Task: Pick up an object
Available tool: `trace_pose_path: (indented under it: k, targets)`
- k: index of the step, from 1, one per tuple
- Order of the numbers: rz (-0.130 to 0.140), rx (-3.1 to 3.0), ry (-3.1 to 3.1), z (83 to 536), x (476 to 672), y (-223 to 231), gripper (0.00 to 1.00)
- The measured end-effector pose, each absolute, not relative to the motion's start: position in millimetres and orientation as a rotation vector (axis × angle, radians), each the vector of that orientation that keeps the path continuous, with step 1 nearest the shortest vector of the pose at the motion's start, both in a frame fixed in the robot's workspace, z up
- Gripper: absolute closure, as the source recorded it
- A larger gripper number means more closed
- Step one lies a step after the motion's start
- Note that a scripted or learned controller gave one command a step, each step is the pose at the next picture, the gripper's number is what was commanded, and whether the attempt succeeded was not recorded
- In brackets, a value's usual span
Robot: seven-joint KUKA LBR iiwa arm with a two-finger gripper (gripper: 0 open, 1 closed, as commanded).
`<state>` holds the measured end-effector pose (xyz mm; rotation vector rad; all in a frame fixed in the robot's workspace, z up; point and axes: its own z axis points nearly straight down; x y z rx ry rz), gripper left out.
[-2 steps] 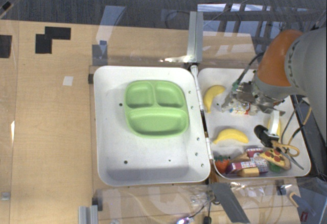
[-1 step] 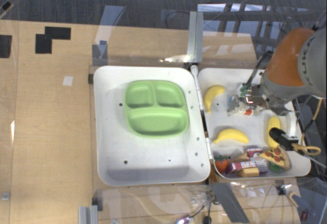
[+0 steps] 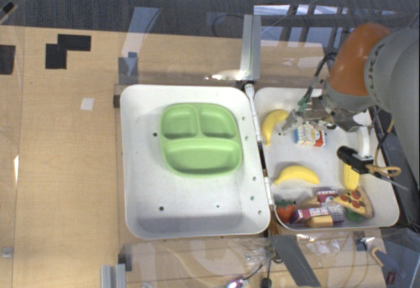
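The left bin, well to the left of the gripper, is occupied by a green divided tray that lies flat near its middle; the tray is judged light and stiff but broad and shallow, so only its thin rim would offer a hold. The right bin is the one over which the gripper is lowered, at its upper part. Just left of the gripper a yellow banana is seen near the bin's left wall, and a second banana lies below the gripper, nearer the bin's lower end; both are judged to be light, smooth toy fruit, curved and somewhat slippery, best taken across the narrow middle. A small white packet with red and blue print lies just beneath the gripper and is taken to be the likeliest target: it is judged light, flat and perhaps crushable, best pinched across its short sides. Lower right of the gripper a jumble of small toy foods is piled, too crowded for a clean hold. Whether the gripper is parted or closed cannot be told, and nothing is seen held in it.
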<state>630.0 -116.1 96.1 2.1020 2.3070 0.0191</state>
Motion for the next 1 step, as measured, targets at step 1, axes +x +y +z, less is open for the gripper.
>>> trace_pose_path:
  k: [1]
  targets:
    - [0.032,2.091,2.301,110.7,633.9,-115.3,1.00]
